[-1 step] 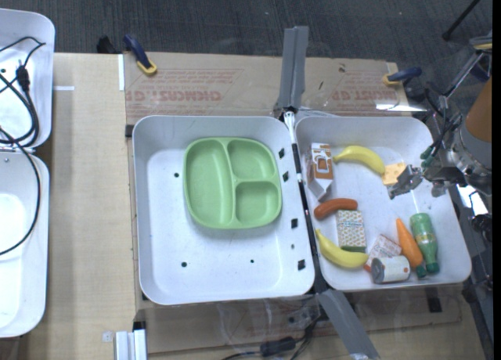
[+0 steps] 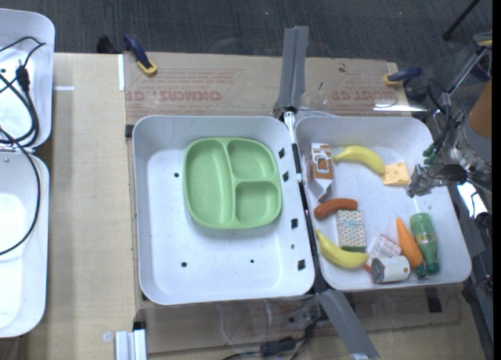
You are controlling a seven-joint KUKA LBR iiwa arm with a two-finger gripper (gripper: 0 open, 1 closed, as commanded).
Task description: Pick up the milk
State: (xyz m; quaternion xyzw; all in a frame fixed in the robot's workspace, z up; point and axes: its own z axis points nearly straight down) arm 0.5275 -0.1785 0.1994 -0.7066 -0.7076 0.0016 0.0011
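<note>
Two bins [image 2: 149, 217] side by side; milk [image 2: 320, 169] lay at right bin's left wall, beside banana [image 2: 362, 158]. Gripper [image 2: 419, 182] hovered near cheese [image 2: 397, 174], well apart from milk; fingers unreadable.

The claw [image 2: 420, 181] hangs low from the right-side arm [image 2: 479, 135].

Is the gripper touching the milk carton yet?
Apart. The camera view shows the gripper near the right bin's far right side, with bare bin floor and a banana between it and the milk carton.
</note>
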